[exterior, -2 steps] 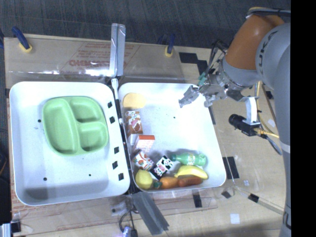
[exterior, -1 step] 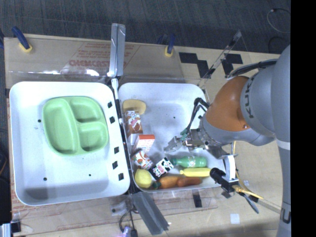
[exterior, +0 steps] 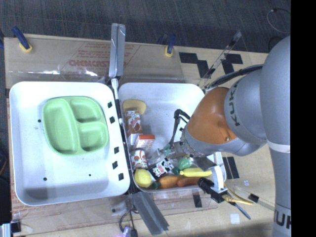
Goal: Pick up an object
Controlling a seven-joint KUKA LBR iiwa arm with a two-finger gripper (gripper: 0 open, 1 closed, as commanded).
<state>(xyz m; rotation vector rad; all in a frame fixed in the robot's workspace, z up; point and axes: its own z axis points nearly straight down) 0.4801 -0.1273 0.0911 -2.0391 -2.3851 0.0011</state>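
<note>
Camera view has us reaching into the right bin (exterior: 163,90), our gripper (exterior: 170,154) low over the toy food heaped at its near wall: a lemon (exterior: 142,177), carrot (exterior: 169,182), banana (exterior: 196,173). We cannot tell its state. Left bin (exterior: 19,132) holds a green divided plate (exterior: 75,124).

Grey rounded arm (exterior: 276,93) with white KUKA lettering, a glossy orange band (exterior: 210,120) just above the wrist, black cables (exterior: 176,125) looping beside it

A yellow lemon (exterior: 142,177), orange carrot (exterior: 168,182), banana (exterior: 195,172) and small cartons (exterior: 143,142) lie heaped along the right bin's (exterior: 158,94) near-left side.
</note>
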